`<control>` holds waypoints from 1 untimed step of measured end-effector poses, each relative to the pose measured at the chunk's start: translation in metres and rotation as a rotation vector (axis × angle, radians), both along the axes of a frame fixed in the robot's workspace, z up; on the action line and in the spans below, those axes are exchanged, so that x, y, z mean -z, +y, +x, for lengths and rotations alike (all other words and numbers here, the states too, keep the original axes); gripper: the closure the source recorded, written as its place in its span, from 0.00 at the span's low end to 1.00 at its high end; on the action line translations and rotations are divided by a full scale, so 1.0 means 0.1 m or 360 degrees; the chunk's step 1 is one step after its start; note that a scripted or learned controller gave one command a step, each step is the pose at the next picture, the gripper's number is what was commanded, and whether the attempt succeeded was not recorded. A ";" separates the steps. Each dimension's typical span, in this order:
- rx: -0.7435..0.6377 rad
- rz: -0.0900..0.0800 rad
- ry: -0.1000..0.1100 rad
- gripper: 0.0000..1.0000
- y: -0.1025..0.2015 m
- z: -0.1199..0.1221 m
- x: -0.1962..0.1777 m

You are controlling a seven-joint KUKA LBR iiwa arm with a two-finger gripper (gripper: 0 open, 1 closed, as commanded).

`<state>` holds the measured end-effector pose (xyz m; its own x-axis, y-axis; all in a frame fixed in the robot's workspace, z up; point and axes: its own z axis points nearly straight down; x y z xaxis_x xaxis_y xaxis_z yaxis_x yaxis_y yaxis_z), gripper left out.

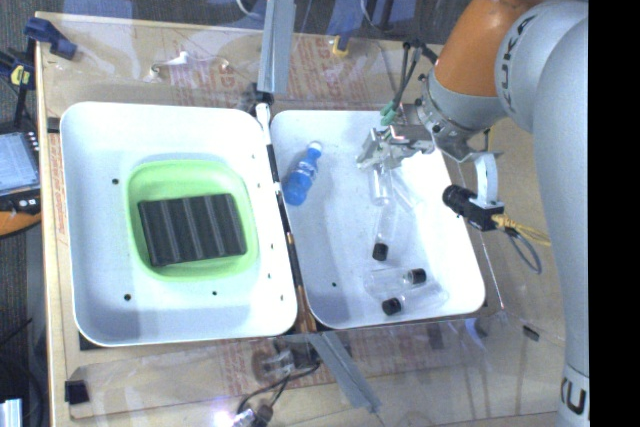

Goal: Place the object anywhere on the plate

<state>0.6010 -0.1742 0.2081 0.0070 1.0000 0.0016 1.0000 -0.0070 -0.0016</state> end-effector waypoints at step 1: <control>0.0000 0.0000 0.0000 0.00 0.00 0.00 0.00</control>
